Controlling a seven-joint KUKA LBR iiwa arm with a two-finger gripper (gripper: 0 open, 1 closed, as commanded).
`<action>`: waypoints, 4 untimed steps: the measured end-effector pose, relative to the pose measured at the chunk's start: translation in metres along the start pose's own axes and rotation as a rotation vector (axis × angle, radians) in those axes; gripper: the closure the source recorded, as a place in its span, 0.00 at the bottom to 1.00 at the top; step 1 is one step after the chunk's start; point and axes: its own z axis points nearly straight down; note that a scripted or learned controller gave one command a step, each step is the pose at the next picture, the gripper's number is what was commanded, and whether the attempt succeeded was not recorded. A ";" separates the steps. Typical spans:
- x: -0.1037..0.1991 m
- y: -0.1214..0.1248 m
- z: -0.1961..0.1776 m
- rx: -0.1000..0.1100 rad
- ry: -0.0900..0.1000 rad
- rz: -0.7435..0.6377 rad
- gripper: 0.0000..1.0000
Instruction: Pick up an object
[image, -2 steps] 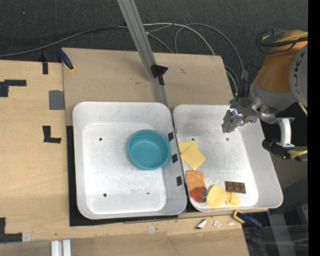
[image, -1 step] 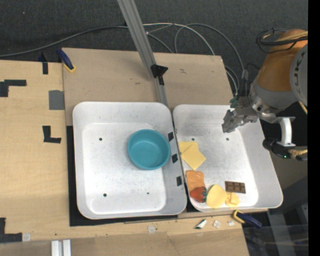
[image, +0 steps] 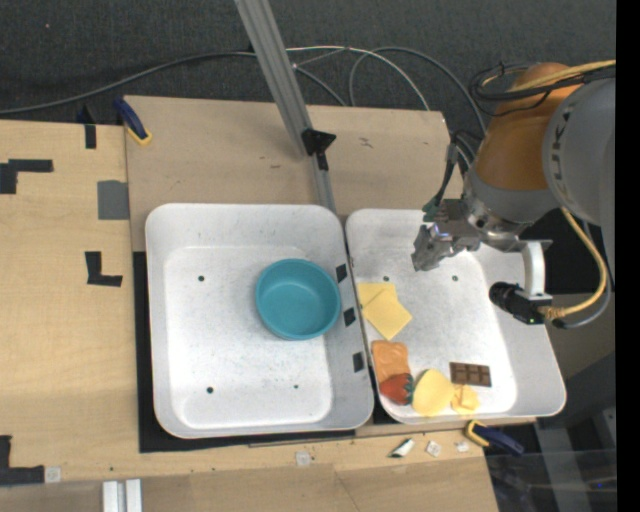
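**Q:** Where are you right now?

**A:** My gripper (image: 432, 250) hangs over the right bin (image: 520, 395), up toward its twelve o'clock edge. My grey arm (image: 590, 140) comes in from three o'clock, with the orange band (image: 520, 130) just above the wrist.

**Q:** Are your jaws open or closed?

**A:** I cannot tell. From this slant they blur into one dark grey lump, and I see nothing clearly between them.

**Q:** What is there to pick up?

**A:** In my bin, at about nine o'clock from its middle, two pale yellow slices (image: 385, 308) lie overlapping, near the wall shared with the other bin. Toward seven o'clock sits an orange block (image: 390, 357), with a small red piece (image: 396, 388) touching its lower end. Just beside that, at six o'clock, are a rounded yellow piece (image: 431, 392) and a smaller yellow bit (image: 465, 399). A brown chocolate-like bar (image: 470, 375) lies flat just above the smaller bit.

**Q:** How do those sit relative to you?

**A:** All of them lie toward six and seven o'clock from my gripper; the yellow slices are nearest, the rest well apart.

**Q:** And the left bin?

**A:** The left bin (image: 180, 240) holds a blue bowl (image: 296, 299), upright, right of its middle.
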 end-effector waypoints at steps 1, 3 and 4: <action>0.060 -0.009 -0.001 0.000 0.001 -0.001 1.00; 0.169 -0.048 -0.020 0.000 0.001 -0.002 1.00; 0.184 -0.065 -0.018 0.002 -0.002 0.002 1.00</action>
